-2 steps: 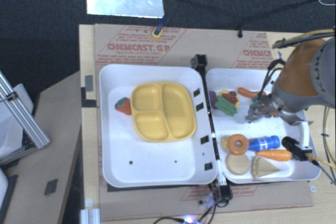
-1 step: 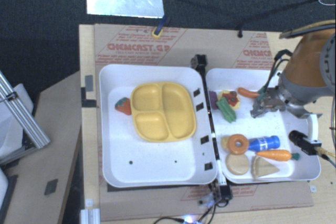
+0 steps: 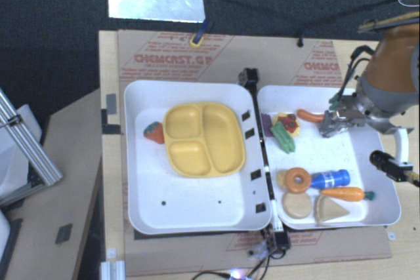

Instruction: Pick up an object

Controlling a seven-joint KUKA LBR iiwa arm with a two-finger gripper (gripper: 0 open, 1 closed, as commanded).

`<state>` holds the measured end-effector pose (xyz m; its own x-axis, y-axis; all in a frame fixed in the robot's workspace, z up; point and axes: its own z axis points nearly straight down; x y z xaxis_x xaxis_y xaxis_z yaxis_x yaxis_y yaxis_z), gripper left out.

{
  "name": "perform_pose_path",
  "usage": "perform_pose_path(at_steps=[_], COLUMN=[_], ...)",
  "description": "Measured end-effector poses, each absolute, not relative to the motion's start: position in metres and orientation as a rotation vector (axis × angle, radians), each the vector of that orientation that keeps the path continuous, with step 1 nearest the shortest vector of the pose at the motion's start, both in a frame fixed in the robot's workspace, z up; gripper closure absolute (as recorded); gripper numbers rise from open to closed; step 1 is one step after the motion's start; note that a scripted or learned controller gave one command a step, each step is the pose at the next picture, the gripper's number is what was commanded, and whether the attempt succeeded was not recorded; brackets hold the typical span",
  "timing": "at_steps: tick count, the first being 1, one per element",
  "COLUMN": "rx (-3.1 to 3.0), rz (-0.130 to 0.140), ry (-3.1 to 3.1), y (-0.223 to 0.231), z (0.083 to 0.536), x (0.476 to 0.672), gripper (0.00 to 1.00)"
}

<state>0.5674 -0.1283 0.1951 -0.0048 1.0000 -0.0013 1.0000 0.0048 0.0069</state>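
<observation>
- The robot's jaws (image 3: 330, 126) hang low over the right bin (image 3: 377, 160), just beside a toy hot dog (image 3: 310, 116); whether they are wide or narrow cannot be told
- Risk, as judged: a descent here could clip the sausage's end and nudge it aside, or close on bare bin floor
- Count: two white bins; one yellow divided plate (image 3: 201, 140) and one strawberry (image 3: 154, 132) in the left bin (image 3: 197, 213); right bin holds one doughnut (image 3: 298, 180), one blue bottle (image 3: 330, 178), one carrot (image 3: 344, 193), one green pod (image 3: 283, 137)

Bins (image 3: 151, 206): smooth white plastic, slight sheen. Tray (image 3: 200, 139): glossy yellow plastic. Toy foods, e.g. bottle (image 3: 330, 178) and carrot (image 3: 342, 193): smooth plastic. Surface (image 3: 170, 56): matt printed cardboard sheet. End effector (image 3: 333, 121): bare grey metal. Floor (image 3: 52, 10): dark rough carpet.
</observation>
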Motion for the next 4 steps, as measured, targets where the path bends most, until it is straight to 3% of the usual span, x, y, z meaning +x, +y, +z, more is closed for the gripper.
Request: perform_pose_path(at_steps=[1, 2, 3, 4], rx=[2.214, 2.21, 2.212, 2.215], rz=[0.004, 0.006, 0.004, 0.0], ry=[2.224, 2.229, 2.228, 2.226], y=[-0.128, -0.093, -0.064, -0.067], z=[0.226, 0.227, 0.234, 0.217], x=[0.569, 0.6, 0.61, 0.616], gripper=[1.0, 1.0, 1.0, 1.0])
